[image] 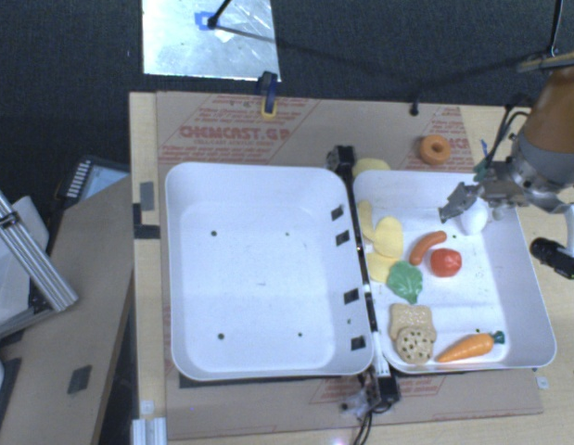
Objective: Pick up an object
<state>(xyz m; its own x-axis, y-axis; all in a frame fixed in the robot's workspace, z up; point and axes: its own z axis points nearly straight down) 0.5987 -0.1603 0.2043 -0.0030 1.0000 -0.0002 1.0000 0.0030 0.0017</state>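
Observation:
The right bin [518, 290] holds several toy foods: an orange sausage [427, 246], a red tomato [445, 261], a green leaf [405, 283], yellow pieces [387, 237], two crackers [414, 330] and a carrot [467, 345]. My gripper [463, 209] hangs over the bin's far right part, just above and to the right of the sausage and the tomato. A small white lump [474, 218] sits right under the gripper; I cannot tell whether it is held.
The left bin [259, 267] lies beside the right one, with a black divider [356, 267] between them. An orange donut [435, 149] rests on the bench behind the right bin. A yellow item [370, 167] sits at that bin's far rim.

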